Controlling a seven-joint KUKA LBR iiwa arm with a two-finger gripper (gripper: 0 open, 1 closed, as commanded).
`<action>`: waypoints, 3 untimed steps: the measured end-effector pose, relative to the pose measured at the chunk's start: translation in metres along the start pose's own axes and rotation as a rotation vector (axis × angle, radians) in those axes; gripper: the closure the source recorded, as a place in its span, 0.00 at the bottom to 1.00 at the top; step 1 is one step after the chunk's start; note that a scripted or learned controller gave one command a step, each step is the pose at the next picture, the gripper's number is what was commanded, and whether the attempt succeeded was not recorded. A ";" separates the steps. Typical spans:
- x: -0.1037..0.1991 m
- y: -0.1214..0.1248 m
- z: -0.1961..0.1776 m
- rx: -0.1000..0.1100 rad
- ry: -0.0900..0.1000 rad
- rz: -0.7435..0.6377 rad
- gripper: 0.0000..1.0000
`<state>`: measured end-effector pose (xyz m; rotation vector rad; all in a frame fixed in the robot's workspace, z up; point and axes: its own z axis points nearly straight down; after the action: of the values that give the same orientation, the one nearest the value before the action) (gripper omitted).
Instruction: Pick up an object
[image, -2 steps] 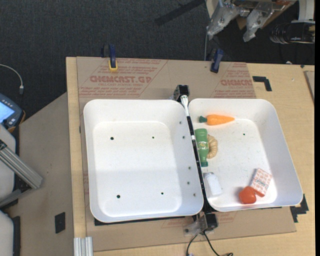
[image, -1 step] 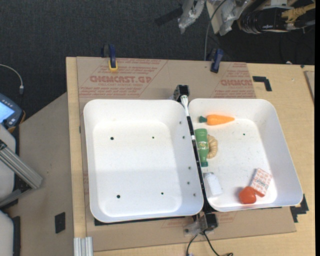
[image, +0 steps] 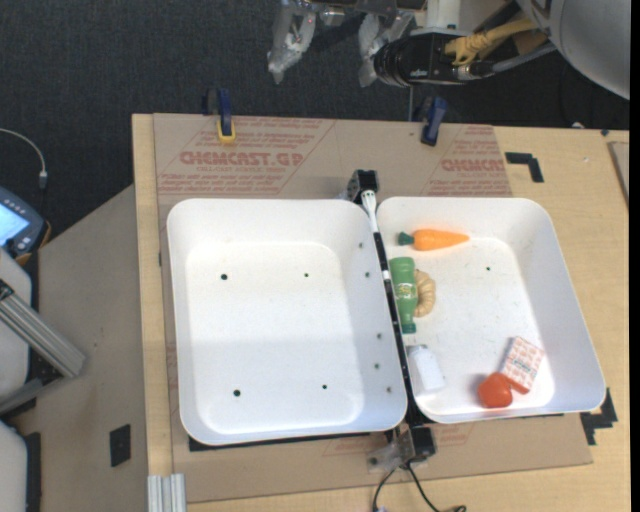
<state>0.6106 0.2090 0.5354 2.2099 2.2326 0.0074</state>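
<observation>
Camera view: gripper (image: 325, 40) high above the bench, well beyond the far edge of the right bin (image: 560, 250), fingers apart with nothing between them, probably parked clear before a descent. Inside that bin: carrot (image: 440, 239) near the far wall, green bottle (image: 403, 292) along the left wall, tomato (image: 495, 391) and small carton (image: 524, 363) touching by the near wall.

Dark carpet (image: 100, 60) is seen from 9 to 12 o'clock; a brown board (image: 330, 150), held by 2 clamps, is laid centrally.

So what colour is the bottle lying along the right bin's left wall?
Green bottle, clearest in the camera view.
</observation>
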 end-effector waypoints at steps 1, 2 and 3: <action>0.018 -0.068 -0.001 0.006 -0.002 0.004 0.00; 0.017 -0.127 -0.001 0.007 -0.003 0.007 0.00; 0.017 -0.124 -0.011 0.003 -0.003 0.007 1.00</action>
<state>0.4865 0.2252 0.5458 2.2181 2.2247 0.0000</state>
